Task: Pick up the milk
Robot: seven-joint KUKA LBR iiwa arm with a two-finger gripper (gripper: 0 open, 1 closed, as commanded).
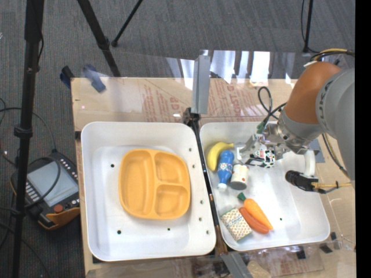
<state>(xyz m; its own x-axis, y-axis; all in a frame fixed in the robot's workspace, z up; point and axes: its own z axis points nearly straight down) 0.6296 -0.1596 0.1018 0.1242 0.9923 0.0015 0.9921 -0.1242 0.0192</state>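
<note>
Two white bins sit side by side; the milk [266, 157], a small cow-patterned carton, is in the right bin [316, 239] near its back wall, right of the banana [215, 153] and the blue bottle [225, 167]. The gripper [259, 149] is right over it, apparently placed there to take it; whether it is clenched or released cannot be told. The carton seems to lie with its long axis roughly across the bin, though it is too small to say which end points where.

We see the gripper [259, 151] clasping the cow-patterned milk [264, 156] above the right bin [301, 213], beside a banana [215, 153].
</note>
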